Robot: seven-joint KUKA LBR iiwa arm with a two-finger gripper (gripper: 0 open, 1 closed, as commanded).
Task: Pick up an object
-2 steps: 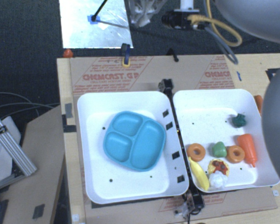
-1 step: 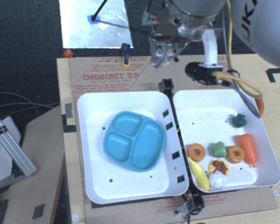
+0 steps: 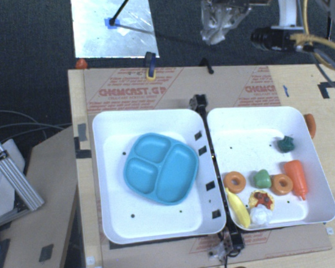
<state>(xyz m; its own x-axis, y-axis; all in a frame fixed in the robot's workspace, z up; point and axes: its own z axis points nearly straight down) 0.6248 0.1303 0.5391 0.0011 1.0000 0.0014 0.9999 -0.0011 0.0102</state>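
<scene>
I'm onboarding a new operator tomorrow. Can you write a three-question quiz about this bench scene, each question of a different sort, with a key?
1. True or false: the blue divided plate lies in the right bin.
2. Multiple choice: which item lies nearest the right bin's front left corner? A) the orange carrot B) the yellow banana C) the dark green toy
3. Fill in: the end effector hangs beyond the bins' ____ edge, over the dark floor.

Key: 1 false, it lies in the left bin; 2 B; 3 far.
</scene>
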